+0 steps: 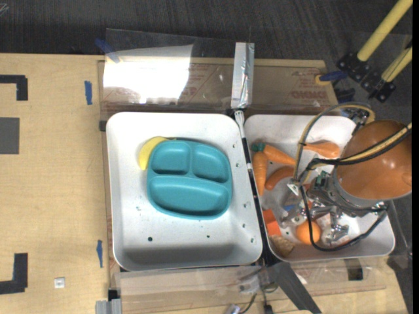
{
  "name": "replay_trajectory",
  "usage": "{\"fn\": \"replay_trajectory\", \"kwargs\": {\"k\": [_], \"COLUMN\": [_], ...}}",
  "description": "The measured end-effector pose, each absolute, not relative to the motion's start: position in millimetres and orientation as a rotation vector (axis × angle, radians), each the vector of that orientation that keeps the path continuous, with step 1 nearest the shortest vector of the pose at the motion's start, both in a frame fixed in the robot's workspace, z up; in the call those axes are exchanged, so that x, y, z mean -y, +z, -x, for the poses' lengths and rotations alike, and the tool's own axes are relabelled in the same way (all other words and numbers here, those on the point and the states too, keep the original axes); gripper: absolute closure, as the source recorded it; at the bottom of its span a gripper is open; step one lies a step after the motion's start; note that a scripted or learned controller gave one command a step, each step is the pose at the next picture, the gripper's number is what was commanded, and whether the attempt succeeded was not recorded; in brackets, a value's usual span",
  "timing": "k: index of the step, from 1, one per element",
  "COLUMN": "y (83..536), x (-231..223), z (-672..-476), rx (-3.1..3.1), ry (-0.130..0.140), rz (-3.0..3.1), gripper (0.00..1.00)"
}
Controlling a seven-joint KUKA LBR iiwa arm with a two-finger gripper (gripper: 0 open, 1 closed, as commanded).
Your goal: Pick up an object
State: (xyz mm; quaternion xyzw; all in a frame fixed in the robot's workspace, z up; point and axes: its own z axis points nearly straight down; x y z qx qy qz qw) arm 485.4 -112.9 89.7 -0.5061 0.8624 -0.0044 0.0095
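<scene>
Your left bin (124, 175) holds a teal divided plate (190, 178) lying over a yellow item (149, 148). Your right bin (383, 244) holds orange carrots (278, 154) and other orange pieces; the gripper (314, 218) is low among them.

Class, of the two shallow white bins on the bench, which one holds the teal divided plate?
The left shallow white bin holds the teal divided plastic plate; the right shallow white bin holds orange items instead.
</scene>
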Motion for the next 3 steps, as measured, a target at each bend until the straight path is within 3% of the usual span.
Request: {"fn": "replay_trajectory", "kwargs": {"k": [3], "y": [89.8], "x": [113.4], "z": [-485.1], "rx": [-2.618], "ry": [-0.017], "rz": [1.704], "gripper": [0.00]}}
